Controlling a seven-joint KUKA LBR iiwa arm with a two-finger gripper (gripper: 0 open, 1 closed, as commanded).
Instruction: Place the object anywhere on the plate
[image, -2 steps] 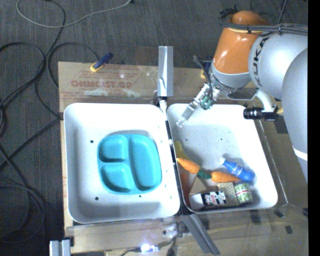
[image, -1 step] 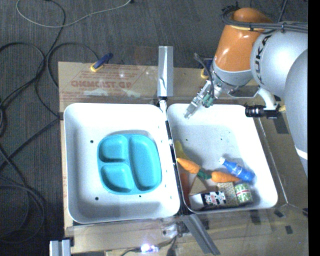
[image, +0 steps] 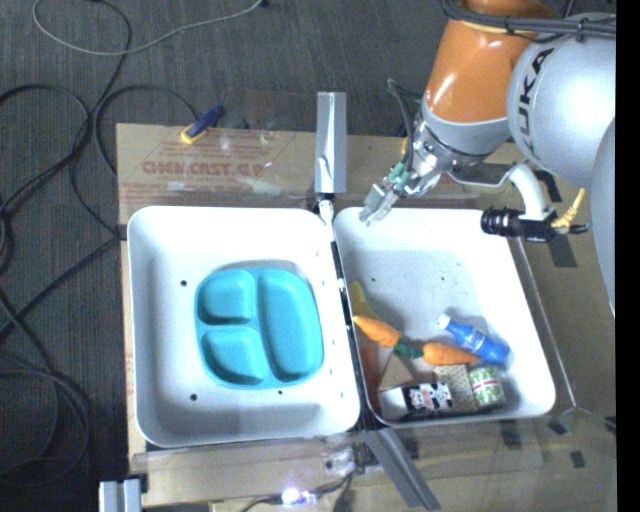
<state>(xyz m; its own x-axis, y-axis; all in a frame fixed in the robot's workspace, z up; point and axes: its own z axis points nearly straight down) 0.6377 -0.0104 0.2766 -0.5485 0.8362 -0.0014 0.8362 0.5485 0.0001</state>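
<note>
Robot arm poised over the far rim of its supply bin, with nothing yet delivered to the blue plate.

The candidates for the move, two toy carrots (image: 377, 330) (image: 447, 353), a blue bottle (image: 478, 341), a small green can (image: 487, 385) and a black-and-white carton (image: 428, 398), lie heaped in the near corner of the right bin (image: 430, 262), probably where the sloped walls let them settle. Which of them is the object cannot be told. The sectioned blue plate (image: 262, 325) sits bare in the middle of the left bin (image: 160, 330), an easy target. The gripper (image: 378, 205) hangs above the right bin's far left corner, well apart from the heap, its fingers carrying nothing; how wide they stand cannot be told. Both bins rest side by side on the desk (image: 230, 165).
</note>
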